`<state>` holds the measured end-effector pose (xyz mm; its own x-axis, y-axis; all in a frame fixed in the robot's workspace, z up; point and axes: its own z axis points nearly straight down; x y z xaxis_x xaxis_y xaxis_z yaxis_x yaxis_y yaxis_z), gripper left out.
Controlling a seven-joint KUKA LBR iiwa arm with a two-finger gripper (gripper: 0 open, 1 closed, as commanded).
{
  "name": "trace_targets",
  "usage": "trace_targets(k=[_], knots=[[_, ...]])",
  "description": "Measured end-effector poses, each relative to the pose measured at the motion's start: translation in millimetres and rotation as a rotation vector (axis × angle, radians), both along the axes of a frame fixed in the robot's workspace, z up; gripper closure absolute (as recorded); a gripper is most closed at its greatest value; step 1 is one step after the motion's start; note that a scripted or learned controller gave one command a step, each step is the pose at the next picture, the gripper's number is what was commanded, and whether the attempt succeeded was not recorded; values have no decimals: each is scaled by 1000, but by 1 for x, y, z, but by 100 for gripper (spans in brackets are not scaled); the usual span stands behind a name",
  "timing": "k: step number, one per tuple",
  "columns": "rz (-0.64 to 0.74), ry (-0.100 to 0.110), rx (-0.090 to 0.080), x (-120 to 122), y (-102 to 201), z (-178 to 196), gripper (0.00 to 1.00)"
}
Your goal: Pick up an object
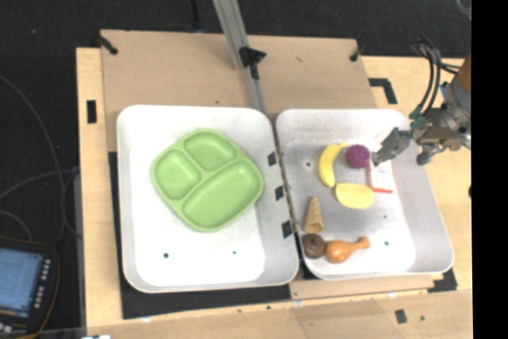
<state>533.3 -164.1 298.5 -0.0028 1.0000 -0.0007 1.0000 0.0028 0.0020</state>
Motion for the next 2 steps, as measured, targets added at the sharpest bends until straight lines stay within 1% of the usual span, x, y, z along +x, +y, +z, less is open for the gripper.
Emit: trace_targets(k=[1,2], knots=[[-1,0,0,0,0,0,0],[-3,6,0,7,-4,-60,0]])
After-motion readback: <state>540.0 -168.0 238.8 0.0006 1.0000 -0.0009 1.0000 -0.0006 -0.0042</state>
